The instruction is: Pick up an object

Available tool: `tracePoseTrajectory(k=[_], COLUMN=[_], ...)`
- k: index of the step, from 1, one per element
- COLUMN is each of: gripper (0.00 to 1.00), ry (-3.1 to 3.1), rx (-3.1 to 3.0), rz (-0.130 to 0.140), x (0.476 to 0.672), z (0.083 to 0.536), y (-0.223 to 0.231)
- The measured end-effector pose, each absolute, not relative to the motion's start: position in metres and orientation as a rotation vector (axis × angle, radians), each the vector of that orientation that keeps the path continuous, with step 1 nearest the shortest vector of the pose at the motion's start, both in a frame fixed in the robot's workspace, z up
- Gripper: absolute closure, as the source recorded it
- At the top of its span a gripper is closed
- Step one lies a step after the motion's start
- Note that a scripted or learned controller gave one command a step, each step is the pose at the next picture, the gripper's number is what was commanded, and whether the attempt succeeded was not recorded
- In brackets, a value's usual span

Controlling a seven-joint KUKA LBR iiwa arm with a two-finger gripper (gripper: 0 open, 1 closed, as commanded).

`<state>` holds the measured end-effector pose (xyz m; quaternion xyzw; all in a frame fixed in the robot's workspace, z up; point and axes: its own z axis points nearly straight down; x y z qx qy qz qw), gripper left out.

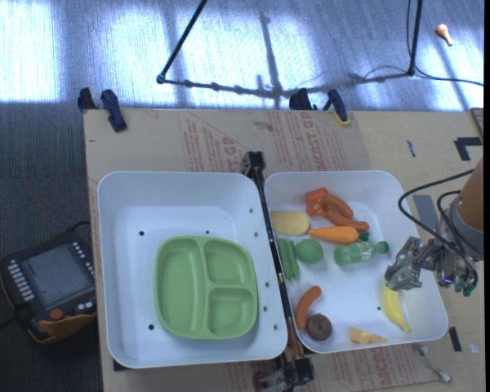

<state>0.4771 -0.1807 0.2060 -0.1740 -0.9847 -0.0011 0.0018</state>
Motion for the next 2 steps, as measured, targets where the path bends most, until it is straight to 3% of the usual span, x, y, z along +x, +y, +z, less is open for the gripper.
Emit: tracePoseTrajectory(k=[2], gripper=[1.00], ry=[-3.078], rx=[-0.559], rz=[-0.011], x=[0.4790], z=[0.2198], y=[-0.1811])
